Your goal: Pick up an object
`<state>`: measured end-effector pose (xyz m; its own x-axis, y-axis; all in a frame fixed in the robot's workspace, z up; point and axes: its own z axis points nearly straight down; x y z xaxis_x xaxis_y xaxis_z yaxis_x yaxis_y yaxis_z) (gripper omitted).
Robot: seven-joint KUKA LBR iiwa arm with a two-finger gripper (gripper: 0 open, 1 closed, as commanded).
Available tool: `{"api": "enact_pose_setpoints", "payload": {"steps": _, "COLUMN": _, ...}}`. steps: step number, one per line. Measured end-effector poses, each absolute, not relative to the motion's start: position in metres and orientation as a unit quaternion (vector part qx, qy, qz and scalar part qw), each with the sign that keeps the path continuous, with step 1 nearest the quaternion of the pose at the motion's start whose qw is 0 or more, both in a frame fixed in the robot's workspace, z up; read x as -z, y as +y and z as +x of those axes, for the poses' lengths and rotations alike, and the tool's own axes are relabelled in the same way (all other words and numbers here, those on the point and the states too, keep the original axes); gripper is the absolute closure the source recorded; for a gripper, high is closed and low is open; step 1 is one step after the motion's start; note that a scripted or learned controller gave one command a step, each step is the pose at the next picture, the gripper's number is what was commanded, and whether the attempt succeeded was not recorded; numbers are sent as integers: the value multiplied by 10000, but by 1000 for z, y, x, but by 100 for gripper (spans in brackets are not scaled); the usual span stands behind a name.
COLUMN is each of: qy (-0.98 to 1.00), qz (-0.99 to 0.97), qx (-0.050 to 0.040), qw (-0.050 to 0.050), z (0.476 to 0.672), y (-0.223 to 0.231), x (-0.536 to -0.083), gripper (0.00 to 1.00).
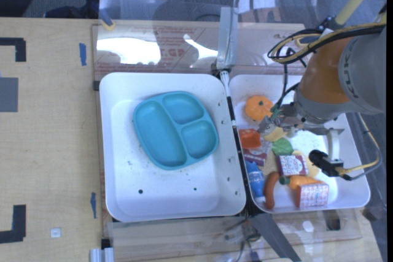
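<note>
The right bin (356, 190) holds a heap of toy food. An orange fruit (258, 107) lies at its far left, with a red piece (250, 138) just in front of it. A green piece (282, 146), a small white and red box (290, 165), an orange carton (311, 192), a brown sausage (271, 189) and a blue piece (255, 181) lie toward the front. My gripper (274, 123) is low inside this bin, between the orange fruit and the green piece. The wrist hides part of the heap beneath it.
The left bin (123, 193) bears a blue divided plate (176, 129) near its middle. A metal divider (226, 40) and clear panels stand behind the bins. Black and yellow cables (295, 46) loop off the arm over the right bin's far side.
</note>
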<state>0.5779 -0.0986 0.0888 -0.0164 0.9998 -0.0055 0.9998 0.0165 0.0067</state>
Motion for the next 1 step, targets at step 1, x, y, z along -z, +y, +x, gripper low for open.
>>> {"api": "enact_pose_setpoints", "payload": {"steps": 1, "qy": 7095, "qz": 7047, "qx": -14, "qw": 23, "z": 617, "y": -101, "x": -87, "gripper": 0}}
